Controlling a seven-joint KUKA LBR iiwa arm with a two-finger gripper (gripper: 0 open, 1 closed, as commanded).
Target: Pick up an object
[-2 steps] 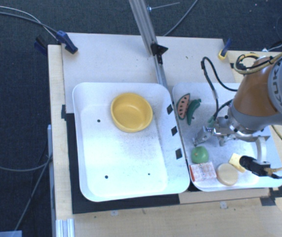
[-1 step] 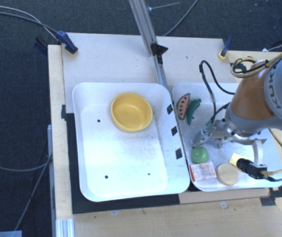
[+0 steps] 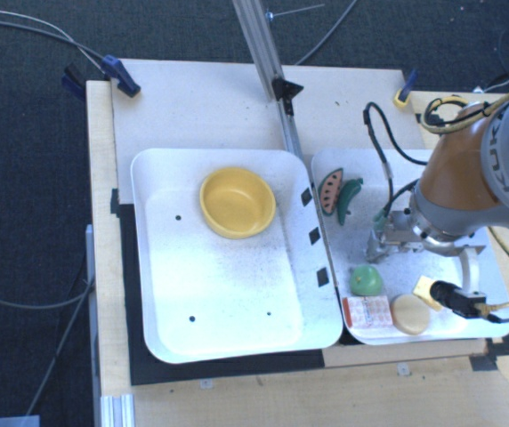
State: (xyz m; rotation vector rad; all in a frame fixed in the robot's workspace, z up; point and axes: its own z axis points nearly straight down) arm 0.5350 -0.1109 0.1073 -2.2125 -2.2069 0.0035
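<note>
My gripper [image 3: 377, 245] hangs over the right bin [image 3: 359, 225], near its middle, with the grey and orange arm coming in from the right. Just in front of it, a little apart, lies a green round object [image 3: 367, 280]. A red and white packet [image 3: 367, 312] and a tan round object [image 3: 409, 314] rest at the bin's front edge. Toward the back of the bin lie a watermelon slice [image 3: 329, 190] and a dark green curved piece [image 3: 349, 194]. Nothing can be seen held in the gripper.
A yellow bowl [image 3: 237, 202] stands at the back of the left bin [image 3: 219, 310]. A metal pole [image 3: 263, 34] slants up from between the bins at the back. Black cables loop over the right bin's far side.
</note>
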